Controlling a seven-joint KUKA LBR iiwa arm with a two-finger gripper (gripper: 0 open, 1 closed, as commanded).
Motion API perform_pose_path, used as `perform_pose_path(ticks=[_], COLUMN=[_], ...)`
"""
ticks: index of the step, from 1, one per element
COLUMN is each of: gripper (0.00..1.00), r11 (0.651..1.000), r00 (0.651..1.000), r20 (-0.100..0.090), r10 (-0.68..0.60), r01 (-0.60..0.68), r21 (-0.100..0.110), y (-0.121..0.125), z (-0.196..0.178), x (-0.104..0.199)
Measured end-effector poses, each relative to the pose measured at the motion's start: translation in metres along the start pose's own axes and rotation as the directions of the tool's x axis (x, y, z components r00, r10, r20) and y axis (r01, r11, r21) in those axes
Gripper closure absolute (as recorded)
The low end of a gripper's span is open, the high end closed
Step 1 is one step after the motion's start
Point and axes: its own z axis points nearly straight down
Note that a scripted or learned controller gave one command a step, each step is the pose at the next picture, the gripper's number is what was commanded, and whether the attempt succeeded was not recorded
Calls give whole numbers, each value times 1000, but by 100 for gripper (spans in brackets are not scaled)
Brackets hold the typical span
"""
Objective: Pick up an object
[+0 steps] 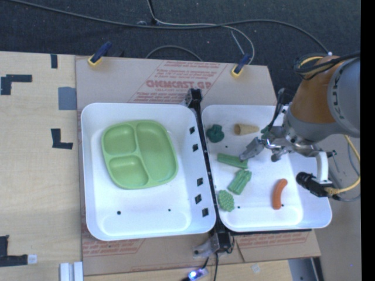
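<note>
The right bin holds several small toys. A dark green lump and a tan cone lie at its far side. A green bar, a ridged green piece and a round green piece lie along its left half. An orange sausage lies toward the near right. My gripper hangs over the middle of this bin, just right of the green bar and below the cone. Nothing can be seen held in it.
The left bin carries a light green divided plate. A black divider runs between the bins. The arm's grey and orange body covers the right bin's far right corner. Cables lie behind the bins.
</note>
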Motion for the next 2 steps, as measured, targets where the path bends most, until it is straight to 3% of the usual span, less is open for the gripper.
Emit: perform_pose_path(ticks=[1,2], gripper=[0,100], r11=[1000,1000], r00=[1000,1000], r20=[0,-1], r10=[0,-2], r01=[0,2], r21=[0,-2], y=[-1,0], z=[54,41], x=[1,2])
